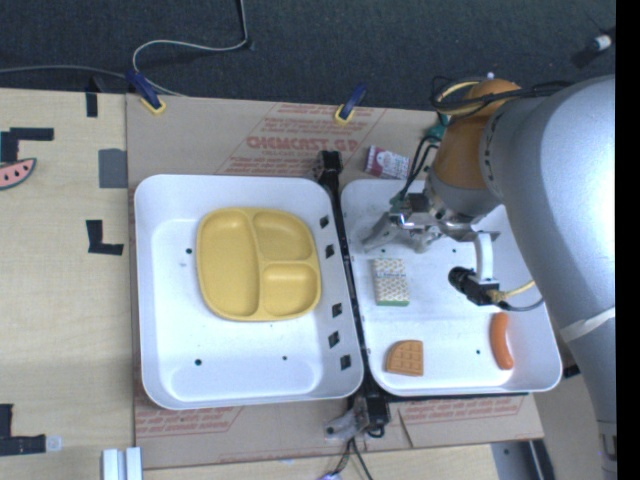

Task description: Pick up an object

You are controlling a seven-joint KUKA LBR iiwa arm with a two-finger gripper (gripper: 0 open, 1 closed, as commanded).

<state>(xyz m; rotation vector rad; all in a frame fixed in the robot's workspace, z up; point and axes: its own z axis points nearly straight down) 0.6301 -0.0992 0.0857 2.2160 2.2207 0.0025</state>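
- The grey two-finger gripper [385, 230] is seen low over the right white bin [530, 373], near its upper left corner.
- Whether its fingers are apart or together cannot be told.
- A pale, speckled rectangular sponge block [391, 280] is seen just below the gripper, its long axis running up-down in the view.
- A round tan cracker [405, 358] and an orange sausage-shaped toy [502, 341] lie farther off.

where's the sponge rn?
The sponge lies in the right bin, near its left wall, just below the gripper and above the cracker-like orange piece.
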